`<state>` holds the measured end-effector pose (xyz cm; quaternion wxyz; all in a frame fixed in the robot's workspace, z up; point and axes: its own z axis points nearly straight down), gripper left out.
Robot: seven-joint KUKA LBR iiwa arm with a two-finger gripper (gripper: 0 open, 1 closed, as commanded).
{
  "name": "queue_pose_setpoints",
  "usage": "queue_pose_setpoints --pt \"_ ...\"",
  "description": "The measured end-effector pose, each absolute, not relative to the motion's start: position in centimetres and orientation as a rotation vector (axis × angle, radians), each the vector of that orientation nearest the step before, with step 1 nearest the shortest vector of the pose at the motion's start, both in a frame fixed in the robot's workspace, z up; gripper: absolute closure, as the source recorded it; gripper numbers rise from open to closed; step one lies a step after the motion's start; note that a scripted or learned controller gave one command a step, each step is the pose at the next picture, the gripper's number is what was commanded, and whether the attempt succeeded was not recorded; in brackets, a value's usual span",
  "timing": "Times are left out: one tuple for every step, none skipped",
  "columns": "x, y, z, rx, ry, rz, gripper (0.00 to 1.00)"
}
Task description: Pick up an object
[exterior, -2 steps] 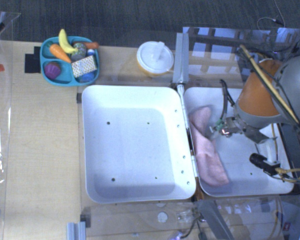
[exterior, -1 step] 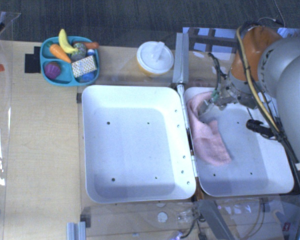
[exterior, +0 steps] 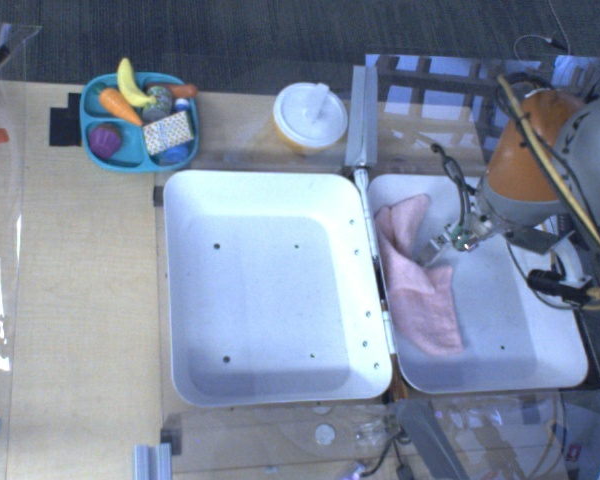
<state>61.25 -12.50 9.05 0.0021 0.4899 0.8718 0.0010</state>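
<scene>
Surface (exterior: pixel 70 298): pale wood-toned bench top carrying two shallow white bins side by side. Left bin (exterior: pixel 180 298): larger of the two, white, a few small dark holes in its floor. Right bin (exterior: pixel 540 363): white, its left wall against the left bin's right wall. Pink cloth (exterior: pixel 420 288): one item, crumpled and folded, lying along the left side of the right bin, its upper end bunched near the bin's top left corner and its lower end spread flat toward the bin's middle. Arm (exterior: pixel 535 158): grey with an orange section, entering from the right and hanging over the right bin's upper right part, with cables trailing beside it. Gripper (exterior: pixel 442 246): low over the right bin at the right edge of the pink cloth, just beside or touching the fabric; whether its fingers are spread or closed cannot be told at this angle, and no cloth is seen between them. Blue tray (exterior: pixel 92 118): sectioned, set on the surface above and left of the left bin, holding toy foods including a banana (exterior: pixel 130 84), a carrot (exterior: pixel 118 106) and a purple piece (exterior: pixel 105 141). White lidded container (exterior: pixel 310 115): round, yellowish base, standing on the surface above the left bin's upper right corner.
</scene>
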Motion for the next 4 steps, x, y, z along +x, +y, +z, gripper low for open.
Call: queue_pose_setpoints --pt "62.0 -16.8 20.8 1.302 2.848 0.003 0.00" --pt "61.5 -13.7 9.8 1.116 2.924 0.005 0.00" --pt "59.8 -11.0 9.1 1.492 2.748 0.009 0.00" --pt "66.8 -10.1 8.9 1.651 2.683 -0.010 0.00"
